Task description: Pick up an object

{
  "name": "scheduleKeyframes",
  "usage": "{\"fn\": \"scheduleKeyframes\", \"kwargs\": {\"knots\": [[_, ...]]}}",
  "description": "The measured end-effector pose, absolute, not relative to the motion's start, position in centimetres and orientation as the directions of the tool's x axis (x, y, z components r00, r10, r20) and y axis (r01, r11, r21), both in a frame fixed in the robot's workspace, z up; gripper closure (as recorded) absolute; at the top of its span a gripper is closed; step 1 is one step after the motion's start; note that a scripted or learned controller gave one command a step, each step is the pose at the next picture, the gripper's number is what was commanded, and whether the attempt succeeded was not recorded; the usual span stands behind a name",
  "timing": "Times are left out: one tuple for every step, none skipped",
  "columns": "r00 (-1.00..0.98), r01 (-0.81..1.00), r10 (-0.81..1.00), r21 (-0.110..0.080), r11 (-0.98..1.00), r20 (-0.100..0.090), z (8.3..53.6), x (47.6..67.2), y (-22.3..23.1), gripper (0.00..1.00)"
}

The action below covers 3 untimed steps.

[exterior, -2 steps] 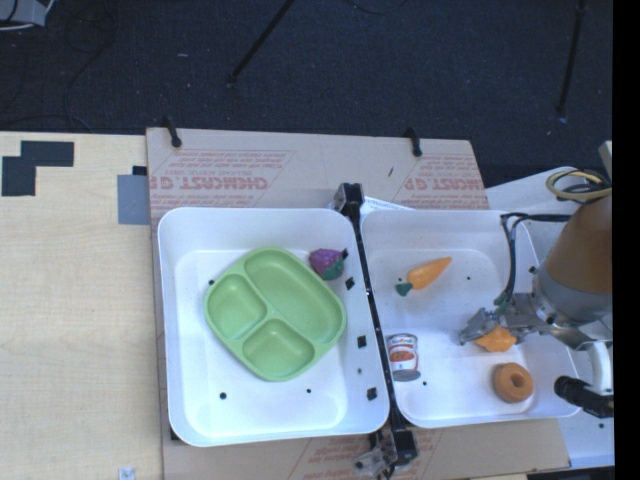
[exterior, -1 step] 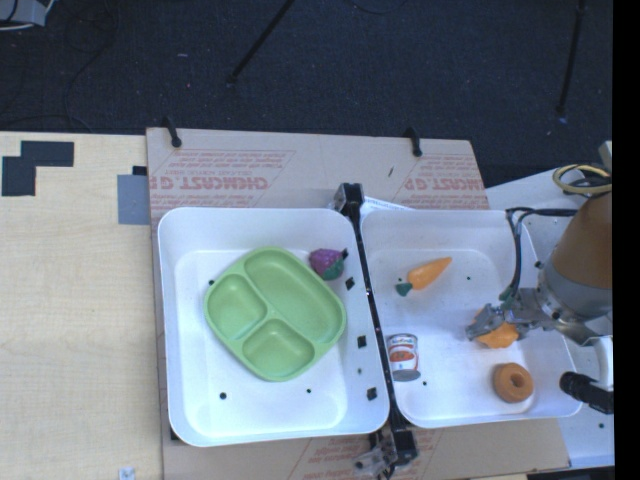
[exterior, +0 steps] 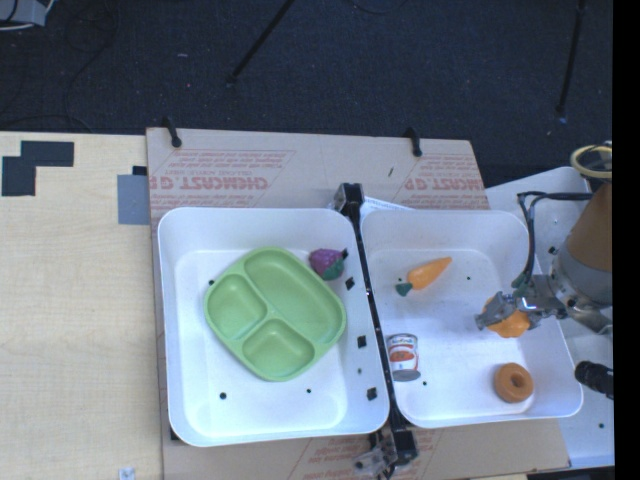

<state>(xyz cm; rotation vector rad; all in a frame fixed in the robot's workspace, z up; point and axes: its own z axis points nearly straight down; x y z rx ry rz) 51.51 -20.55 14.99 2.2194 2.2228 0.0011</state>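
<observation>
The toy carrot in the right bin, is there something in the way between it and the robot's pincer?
Nothing visible blocks the way. The pincer sits at the right side of the right bin, right at a small orange thing. The carrot lies up and left of it, with bare white floor between them. The can and donut lie lower down.

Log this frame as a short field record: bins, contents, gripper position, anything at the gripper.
left bin: green three-compartment plastic plate; purple toy grape cluster beside the plate's far corner
right bin: orange toy carrot; small red-and-white can; brown toy doughnut
gripper: over right bin's right side
at gripper: small orange object, grasp unclear
</observation>
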Motion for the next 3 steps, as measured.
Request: {"fn": "scheduleKeyframes", "kwargs": {"knots": [[-0.001,1.0,1.0,0.003,0.001,-0.001,20.8,52.5,-20.8,1.0],[-0.002,1.0,1.0,0.001,0.002,0.0,24.4,52.5,-20.8,1.0],[-0.004,1.0,1.0,-0.004,0.004,0.003,23.2,52.8,-15.8,1.0]]}}
